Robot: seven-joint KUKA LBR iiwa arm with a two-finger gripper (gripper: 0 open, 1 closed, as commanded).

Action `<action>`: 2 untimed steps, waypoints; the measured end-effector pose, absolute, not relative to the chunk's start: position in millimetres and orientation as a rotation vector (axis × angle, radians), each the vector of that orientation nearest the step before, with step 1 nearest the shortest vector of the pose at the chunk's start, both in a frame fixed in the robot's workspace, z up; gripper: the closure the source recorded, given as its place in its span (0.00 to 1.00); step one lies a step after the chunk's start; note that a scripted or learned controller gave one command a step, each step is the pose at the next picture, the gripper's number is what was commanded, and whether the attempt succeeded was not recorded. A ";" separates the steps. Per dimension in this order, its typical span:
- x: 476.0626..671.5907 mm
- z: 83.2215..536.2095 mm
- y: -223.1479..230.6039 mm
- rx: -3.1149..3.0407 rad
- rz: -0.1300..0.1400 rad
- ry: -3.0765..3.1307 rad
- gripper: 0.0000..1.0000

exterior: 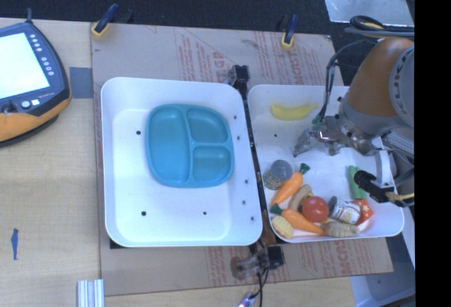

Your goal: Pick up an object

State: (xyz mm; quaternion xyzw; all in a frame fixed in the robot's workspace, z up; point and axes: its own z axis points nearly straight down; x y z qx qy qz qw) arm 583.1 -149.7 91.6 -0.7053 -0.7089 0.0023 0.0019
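Dark carpet lies beyond a pale wood bench (49, 214); a cardboard sheet (211, 52) clamped at the far edge carries 2 white bins, likely to stop them sliding. The left bin (116, 158) holds a blue divided plate (189, 144), flat and central. The right bin (261, 105) has a banana (292, 111) alone near the far wall, while carrots (287, 189), a tomato (315, 209) and other toy food crowd the near corner. The gripper (320, 138) hangs over the bin's bare middle, fingers spread, nothing between them. A teach pendant (25, 77) rests at left.
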 end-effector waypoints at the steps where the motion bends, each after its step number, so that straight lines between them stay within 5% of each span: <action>1: 541.3 91.3 -99.7 -2.211 0.006 -2.227 0.00; 2: 541.4 101.5 -101.7 -2.209 0.010 -2.230 1.00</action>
